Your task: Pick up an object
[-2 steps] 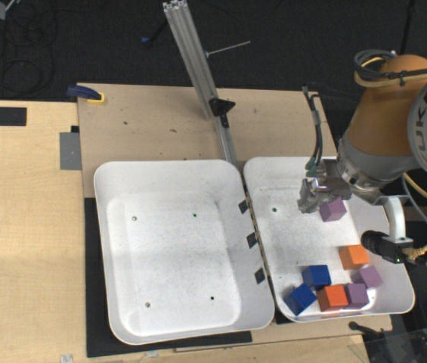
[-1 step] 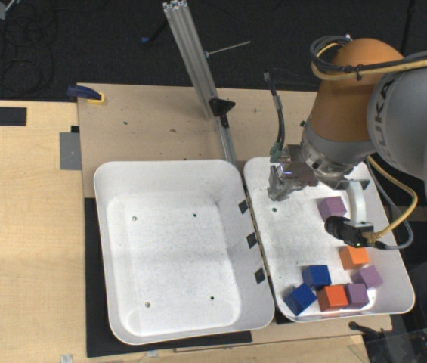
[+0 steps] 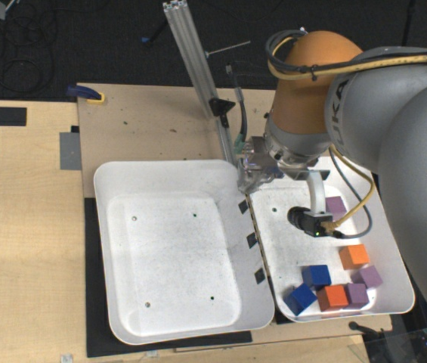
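Grey arm with the orange band (image 3: 315, 63) reaches in from the right and hangs its two-finger gripper (image 3: 255, 169) over the far left corner of the right shallow white plastic bin (image 3: 280, 257), just by the seam with the left shallow white plastic bin (image 3: 171, 267). Gripper head small and cluttered there: released or clenched, cannot tell; nothing seen in its grasp. Candidate objects all lie in the right bin, well apart from the gripper. A lone pale purple cube (image 3: 335, 205) sits mid-bin toward the right wall and an orange cube (image 3: 354, 255) nearer the camera. The rest huddle at the near wall: upper dark blue cube (image 3: 317, 275), lower blue cube (image 3: 301, 299) turned corner-on, red-orange cube (image 3: 334, 297), purple cube at the wall (image 3: 358, 295), purple cube at the right rim (image 3: 369, 277). Judged: the huddle is touching or nearly so, leaving little room to straddle one piece; the lone purple cube stands free on all sides and looks the easier pick, and either means crossing the bin. Cubes matte, flat-faced, crisp-edged; material unclear. Bins smooth, round-cornered, low-walled, floors faintly speckled. Small black tabs (image 3: 251, 239) line the seam, likely pinning the bins together on the pale wooden bench (image 3: 24, 240)
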`<state>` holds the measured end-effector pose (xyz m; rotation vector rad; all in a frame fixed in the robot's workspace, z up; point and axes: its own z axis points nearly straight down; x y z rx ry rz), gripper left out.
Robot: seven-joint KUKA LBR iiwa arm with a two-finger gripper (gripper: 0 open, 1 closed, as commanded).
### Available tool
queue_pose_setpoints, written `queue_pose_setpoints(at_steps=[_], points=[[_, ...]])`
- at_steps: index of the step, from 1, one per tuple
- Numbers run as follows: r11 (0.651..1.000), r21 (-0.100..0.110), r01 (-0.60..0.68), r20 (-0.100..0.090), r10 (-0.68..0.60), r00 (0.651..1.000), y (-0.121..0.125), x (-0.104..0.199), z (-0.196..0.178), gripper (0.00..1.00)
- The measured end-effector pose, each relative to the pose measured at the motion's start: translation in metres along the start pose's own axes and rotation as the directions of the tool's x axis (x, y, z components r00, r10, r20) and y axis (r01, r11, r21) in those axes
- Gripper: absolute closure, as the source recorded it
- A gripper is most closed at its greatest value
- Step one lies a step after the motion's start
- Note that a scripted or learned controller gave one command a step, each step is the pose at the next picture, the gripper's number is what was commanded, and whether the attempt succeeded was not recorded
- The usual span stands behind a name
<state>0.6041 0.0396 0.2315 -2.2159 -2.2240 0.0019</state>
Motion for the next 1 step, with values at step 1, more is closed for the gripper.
queue_pose_setpoints(at_steps=[1], points=[[1.0,-0.002,0.001,-0.001,-0.001,1.0,0.0287,0.0479,-0.0087,1.0]])
